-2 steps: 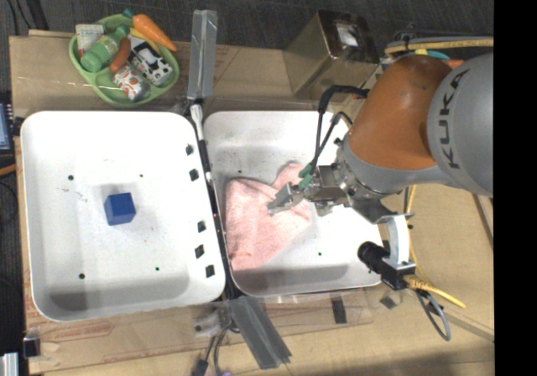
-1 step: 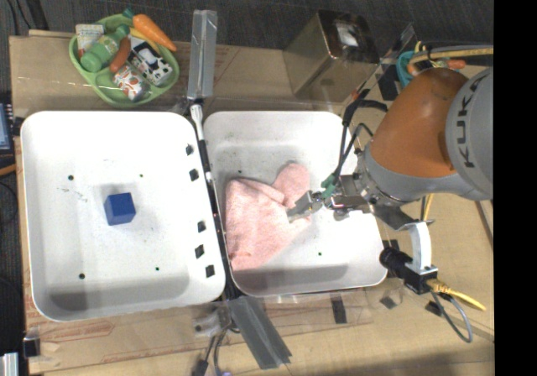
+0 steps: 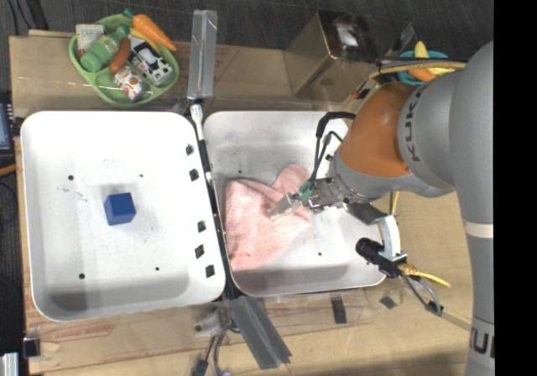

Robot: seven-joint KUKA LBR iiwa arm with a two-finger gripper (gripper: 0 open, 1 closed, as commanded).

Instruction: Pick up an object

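The grey arm's two-finger hand (image 3: 289,201) is down in the right shallow white bin (image 3: 252,133), its tip at the crumpled pink cloth (image 3: 260,223) lying in that bin's left half; whether its fingers are apart or together cannot be told. A small blue cube (image 3: 120,207) sits in the left white bin (image 3: 50,135).
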